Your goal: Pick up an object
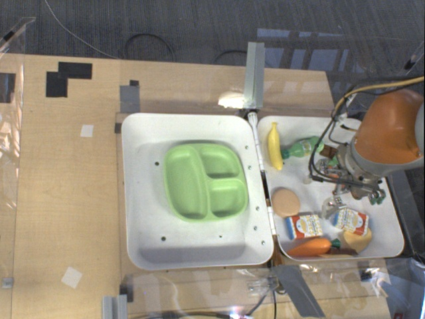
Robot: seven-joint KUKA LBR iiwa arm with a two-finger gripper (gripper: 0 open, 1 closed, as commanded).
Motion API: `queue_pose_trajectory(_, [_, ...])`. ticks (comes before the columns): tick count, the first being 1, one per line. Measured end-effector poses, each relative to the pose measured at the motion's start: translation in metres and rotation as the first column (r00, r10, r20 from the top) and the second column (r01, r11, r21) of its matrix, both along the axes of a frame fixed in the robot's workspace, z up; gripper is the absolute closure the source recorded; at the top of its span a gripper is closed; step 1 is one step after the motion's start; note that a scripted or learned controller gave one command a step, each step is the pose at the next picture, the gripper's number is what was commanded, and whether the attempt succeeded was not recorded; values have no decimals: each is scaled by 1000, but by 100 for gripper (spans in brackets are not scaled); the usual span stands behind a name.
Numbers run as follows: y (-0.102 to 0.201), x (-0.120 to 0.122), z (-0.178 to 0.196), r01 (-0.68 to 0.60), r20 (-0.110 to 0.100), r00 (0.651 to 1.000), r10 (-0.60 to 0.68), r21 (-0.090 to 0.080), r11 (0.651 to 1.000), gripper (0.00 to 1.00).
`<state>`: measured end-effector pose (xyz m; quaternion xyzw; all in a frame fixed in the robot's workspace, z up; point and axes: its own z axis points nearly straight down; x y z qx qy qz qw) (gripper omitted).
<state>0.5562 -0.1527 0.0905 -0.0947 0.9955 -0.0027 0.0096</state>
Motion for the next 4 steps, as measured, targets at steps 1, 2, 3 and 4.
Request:
queue_pose_trajectory(1, [51, 81, -2, -125, -6, 992, 125, 4, 992, 0])
queue_pose_trajectory(2, [-12, 81, 19, -497, -9, 868, 497, -3, 868, 0])
queue_pose_trajectory(3, [22, 21, 0, -513, -8, 858, 513, -3, 858, 0])
queue_pose_trajectory(4, [3, 1, 0, -456, -3, 890, 456, -5, 890, 0])
